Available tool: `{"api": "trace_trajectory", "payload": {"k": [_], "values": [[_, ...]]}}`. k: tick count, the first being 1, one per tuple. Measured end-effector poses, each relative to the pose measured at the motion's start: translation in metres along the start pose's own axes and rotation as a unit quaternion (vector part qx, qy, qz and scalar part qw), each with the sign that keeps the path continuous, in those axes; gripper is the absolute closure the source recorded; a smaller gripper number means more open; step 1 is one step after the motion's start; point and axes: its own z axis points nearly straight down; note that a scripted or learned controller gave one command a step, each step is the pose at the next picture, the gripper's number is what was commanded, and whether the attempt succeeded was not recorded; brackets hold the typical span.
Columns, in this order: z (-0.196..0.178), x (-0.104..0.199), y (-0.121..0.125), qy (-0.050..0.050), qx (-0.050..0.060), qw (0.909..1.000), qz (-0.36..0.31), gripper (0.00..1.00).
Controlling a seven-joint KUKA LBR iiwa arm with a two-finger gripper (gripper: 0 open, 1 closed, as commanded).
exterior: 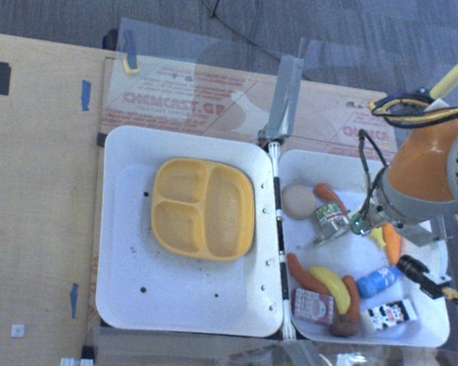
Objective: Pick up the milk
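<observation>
Camera view: the small white, black-spotted milk carton (387, 314) lies in the right white bin's (436, 335) near corner, just beside a blue plastic bottle (377, 281). The gripper (362, 224) sits by a green can (331, 218), and you can't tell how wide it is. Risk: with the items this crowded, it may grab the wrong one.

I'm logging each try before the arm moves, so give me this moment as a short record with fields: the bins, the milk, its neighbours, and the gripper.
left bin: holds a yellow divided plate
right bin: holds the toy foods
milk: black-and-white carton lying near the right bin's front corner
neighbours: blue bottle just behind it, banana to its left
gripper: low over the bin's middle, beside a green can, away from the milk
milk picked up: not yet
</observation>
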Motion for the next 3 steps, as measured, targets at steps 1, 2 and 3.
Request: {"api": "trace_trajectory", "payload": {"k": [1,2,3], "values": [[0.001,-0.05,0.057,0.008,0.009,0.9972,-0.074,0.0],[-0.125,-0.068,0.049,0.0,0.001,0.9969,0.079,0.0],[-0.012,-0.034,0.071,-0.001,0.001,0.9995,0.032,0.0]]}}
